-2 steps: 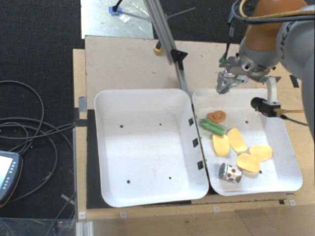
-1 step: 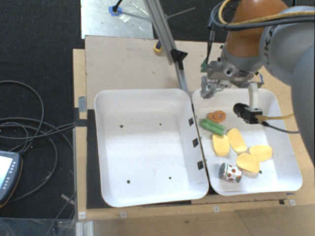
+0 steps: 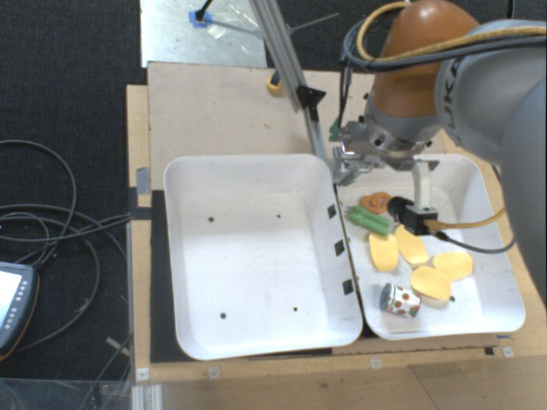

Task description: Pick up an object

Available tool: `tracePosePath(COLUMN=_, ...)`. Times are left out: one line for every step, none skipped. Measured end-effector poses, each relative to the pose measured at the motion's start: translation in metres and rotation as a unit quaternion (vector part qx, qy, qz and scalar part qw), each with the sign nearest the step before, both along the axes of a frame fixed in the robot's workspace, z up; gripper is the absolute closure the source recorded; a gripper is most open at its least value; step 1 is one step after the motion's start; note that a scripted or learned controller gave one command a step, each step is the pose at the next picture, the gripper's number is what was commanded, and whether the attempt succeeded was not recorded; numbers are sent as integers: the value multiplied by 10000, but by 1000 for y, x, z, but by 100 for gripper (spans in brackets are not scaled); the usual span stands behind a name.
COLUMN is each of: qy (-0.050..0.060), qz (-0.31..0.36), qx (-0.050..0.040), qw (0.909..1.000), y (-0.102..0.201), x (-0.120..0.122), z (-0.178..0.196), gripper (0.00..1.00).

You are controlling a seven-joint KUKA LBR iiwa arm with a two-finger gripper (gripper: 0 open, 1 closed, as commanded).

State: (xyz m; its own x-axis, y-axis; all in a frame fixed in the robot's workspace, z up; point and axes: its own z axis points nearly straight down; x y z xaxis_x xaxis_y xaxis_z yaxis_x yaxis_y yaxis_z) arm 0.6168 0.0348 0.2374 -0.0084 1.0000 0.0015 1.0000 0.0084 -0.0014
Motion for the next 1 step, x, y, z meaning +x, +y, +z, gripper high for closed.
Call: tracePosePath(qy=8, qz=3, qx=3, qw=10000, y=42, x=-34, z=-7, gripper=100)
